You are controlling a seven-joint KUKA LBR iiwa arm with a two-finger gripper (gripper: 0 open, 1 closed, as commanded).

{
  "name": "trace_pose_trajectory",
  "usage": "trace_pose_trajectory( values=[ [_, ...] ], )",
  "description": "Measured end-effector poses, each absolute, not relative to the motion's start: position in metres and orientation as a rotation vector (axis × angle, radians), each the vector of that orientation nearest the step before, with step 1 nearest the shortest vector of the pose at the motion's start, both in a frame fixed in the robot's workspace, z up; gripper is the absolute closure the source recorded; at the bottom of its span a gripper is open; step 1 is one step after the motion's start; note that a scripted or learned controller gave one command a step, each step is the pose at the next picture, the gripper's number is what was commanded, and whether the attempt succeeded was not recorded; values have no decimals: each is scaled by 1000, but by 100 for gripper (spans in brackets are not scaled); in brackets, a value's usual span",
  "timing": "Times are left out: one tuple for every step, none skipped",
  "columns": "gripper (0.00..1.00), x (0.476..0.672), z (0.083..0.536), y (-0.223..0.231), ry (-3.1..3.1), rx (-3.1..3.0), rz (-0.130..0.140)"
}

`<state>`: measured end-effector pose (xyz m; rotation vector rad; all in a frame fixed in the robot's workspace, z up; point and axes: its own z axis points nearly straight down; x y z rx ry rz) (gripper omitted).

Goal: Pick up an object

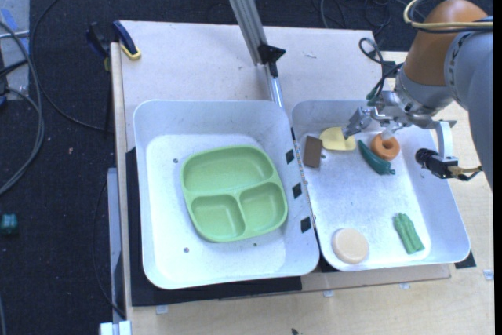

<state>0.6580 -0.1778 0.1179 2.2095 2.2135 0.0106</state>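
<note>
Gripper [367,118] hovers over yellow piece [337,139] in right bin [439,192]; can't tell its grip state; nothing lifted yet.

Arm [463,59] cut off at right edge; jaws' gap too small to tell.

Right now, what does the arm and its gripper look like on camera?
The grey KUKA arm has rounded, smooth housings, with a domed orange band above the wrist. A thin pale cable loops over that band. The small metallic two-finger gripper looks silver-grey, with a black fitting beside the wrist.
</note>
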Motion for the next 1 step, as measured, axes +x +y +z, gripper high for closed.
trace_pose_trajectory(
  values=[
    [100,658,126,-178,2214,2206,11]
  ],
)
